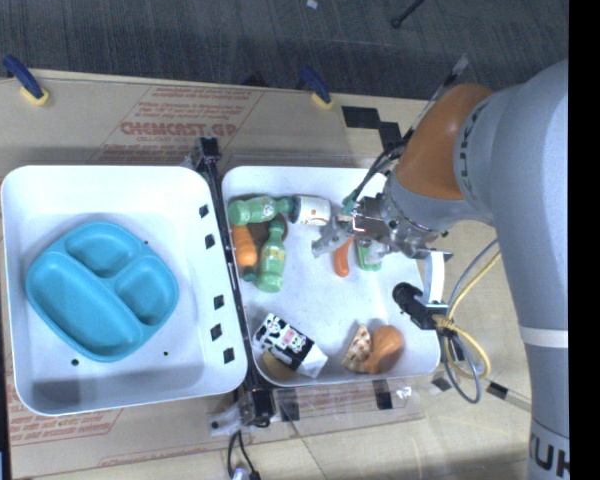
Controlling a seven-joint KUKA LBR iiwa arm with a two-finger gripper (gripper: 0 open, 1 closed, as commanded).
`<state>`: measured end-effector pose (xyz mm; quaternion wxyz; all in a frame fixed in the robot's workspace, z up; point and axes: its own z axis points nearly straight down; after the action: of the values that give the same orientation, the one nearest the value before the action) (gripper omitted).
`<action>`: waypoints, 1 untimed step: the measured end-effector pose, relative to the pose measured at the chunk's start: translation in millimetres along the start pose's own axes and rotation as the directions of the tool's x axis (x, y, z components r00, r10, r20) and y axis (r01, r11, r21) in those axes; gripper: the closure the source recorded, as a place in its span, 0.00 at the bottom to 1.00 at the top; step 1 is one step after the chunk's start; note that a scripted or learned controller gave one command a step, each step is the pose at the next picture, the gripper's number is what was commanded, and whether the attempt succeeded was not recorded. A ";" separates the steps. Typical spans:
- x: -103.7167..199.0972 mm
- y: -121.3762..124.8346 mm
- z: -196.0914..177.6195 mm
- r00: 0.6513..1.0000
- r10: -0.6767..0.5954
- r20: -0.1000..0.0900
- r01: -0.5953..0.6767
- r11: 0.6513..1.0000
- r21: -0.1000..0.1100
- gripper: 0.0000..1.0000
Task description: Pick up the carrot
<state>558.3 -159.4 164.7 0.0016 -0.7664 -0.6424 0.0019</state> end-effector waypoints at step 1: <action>-43.9 17.5 62.9 0.975 -0.220 -0.003 0.220 0.975 0.006 0.00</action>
<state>567.6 -205.7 101.8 0.0046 -0.6904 -0.7234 0.0029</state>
